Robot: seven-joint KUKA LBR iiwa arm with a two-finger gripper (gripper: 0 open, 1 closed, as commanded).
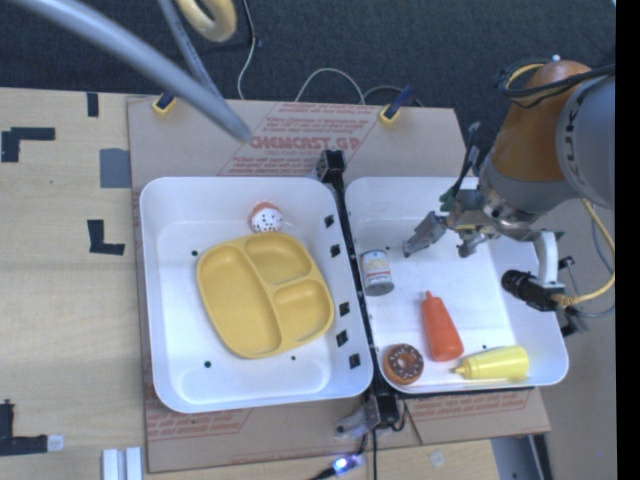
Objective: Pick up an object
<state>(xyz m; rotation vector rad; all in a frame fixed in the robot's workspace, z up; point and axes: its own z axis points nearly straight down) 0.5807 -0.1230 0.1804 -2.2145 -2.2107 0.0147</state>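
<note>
My gripper (440, 246) hangs over the back part of the right bin (400, 196), its two fingers spread open with nothing between them. A small grey can (377, 271) stands a little to its left, near the divider. An orange bottle (440, 326) lies in front of the gripper. Along the bin's front edge lie a yellow mustard bottle (492, 364) and a chocolate donut (404, 364). The left bin (165, 268) holds a yellow divided plate (265, 295) and a small white and red ball (265, 219).
A black clip-studded divider (345, 268) runs between the two bins. Grey poles (190, 53) cross the upper left of the view. The arm's orange band (530, 128) and black cabling (535, 290) sit at the right bin's right side.
</note>
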